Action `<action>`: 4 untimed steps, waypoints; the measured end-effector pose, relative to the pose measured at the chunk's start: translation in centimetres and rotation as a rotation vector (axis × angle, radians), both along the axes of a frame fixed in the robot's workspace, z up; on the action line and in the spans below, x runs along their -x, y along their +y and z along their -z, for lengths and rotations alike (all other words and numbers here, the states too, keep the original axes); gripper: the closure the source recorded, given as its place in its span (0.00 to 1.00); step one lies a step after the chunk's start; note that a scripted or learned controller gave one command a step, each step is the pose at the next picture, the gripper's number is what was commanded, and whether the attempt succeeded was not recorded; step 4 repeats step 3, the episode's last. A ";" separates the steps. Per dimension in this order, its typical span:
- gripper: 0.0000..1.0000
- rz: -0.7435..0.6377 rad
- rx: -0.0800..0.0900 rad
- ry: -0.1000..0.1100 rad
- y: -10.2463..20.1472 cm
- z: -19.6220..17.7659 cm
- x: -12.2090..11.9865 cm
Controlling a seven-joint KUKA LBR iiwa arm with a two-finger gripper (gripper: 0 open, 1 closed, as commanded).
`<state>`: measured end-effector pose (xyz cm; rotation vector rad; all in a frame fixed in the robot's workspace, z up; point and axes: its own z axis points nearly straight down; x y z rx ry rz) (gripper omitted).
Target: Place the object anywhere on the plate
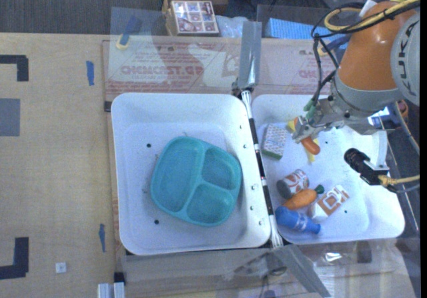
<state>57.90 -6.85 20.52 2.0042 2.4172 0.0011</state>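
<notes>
You have two shallow white bins side by side on the desk. The left white bin (127, 157) carries the teal plastic plate with three compartments (195, 181), sitting near the bin's middle, a little toward its near edge.

The right white bin (383, 220) holds the loose items. The grey arm with the orange band (373, 50) comes in over that bin's far right corner, and the gripper (305, 129) hangs over the far part of the bin. You cannot tell from here how the gripper is set; it is small and cluttered against what lies under it.

A small orange carrot-shaped object (311, 147) sits just beside the gripper, on its near side; whether the two touch is unclear. A small yellow bit (292, 125) shows at the gripper's left. A pale speckled rectangular sponge-like block (274, 140) lies left of the gripper, near the wall between the bins.

Toward the near edge, well apart from the gripper: a small printed can (292, 183), an orange toy carrot with a green top (303, 198), a blue plastic bottle lying on its side (297, 221), and a white and orange printed box (332, 201).
</notes>
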 end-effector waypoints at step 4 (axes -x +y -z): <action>0.00 -0.384 0.000 0.002 14.8 2.1 5.0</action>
